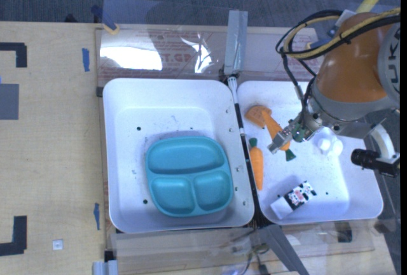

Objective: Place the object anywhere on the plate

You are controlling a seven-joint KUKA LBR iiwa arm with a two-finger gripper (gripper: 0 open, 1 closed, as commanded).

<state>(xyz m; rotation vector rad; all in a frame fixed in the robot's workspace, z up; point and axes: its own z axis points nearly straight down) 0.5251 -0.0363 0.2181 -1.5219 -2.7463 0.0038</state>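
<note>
Gripper (282,141) hangs low in the right bin (362,200), its grasp state indiscernible, just right of the carrot (256,165) and beside an orange toy (262,117). Candidate objects lie right of the teal plate (188,176), which awaits placement in the left bin (121,140).

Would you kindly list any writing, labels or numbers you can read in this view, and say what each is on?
"UK": large partial letters on the white arm housing, cut off at the frame edge.
Faint reddish print on the clear plastic sheet behind the bins: too blurred to read.
The black-and-white toy: no readable text.
</note>
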